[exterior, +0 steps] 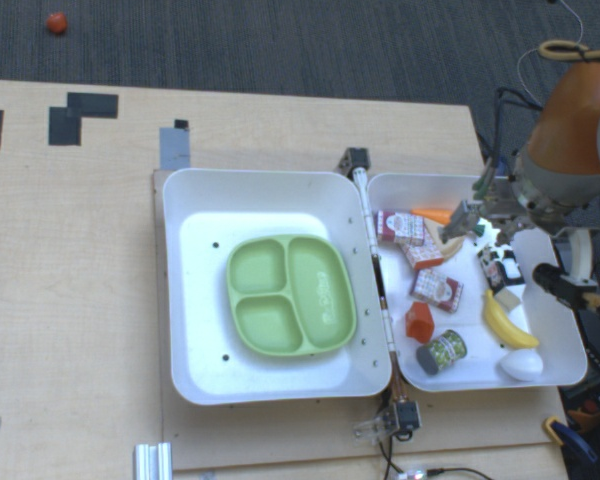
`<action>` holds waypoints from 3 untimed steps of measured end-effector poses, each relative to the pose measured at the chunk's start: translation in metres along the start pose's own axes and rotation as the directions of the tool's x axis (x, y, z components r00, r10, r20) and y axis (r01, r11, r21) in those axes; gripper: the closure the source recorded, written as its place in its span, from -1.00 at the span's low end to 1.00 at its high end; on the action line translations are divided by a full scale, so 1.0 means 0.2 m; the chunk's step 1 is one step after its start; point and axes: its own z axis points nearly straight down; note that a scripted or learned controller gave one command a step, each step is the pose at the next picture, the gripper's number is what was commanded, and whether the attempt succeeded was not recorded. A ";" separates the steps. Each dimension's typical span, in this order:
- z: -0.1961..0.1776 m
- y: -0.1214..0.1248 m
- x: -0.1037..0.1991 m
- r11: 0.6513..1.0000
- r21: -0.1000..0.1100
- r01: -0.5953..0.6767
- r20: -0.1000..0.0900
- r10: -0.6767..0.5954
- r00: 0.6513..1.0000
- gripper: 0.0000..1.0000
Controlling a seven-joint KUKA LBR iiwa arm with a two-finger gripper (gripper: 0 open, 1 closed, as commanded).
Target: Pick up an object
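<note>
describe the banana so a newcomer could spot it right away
Start at the right bin, the one crowded with small items, and look toward its near right corner. The banana lies there, just above a white egg-shaped object. It is the only long, curved, yellow thing in that bin.

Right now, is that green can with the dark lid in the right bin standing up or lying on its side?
Lying on its side. The green can with the dark lid shows its long side in the right white bin, with the lid end pointing left.
</note>
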 end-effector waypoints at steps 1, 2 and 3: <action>0.49 -0.30 -0.04 1.000 -0.006 -0.002 0.001 0.002 1.000 -1.00; 0.43 -0.29 -0.03 1.000 -0.012 0.000 -0.001 0.000 1.000 1.00; 0.43 -0.29 -0.03 1.000 -0.010 -0.001 -0.002 0.000 1.000 -1.00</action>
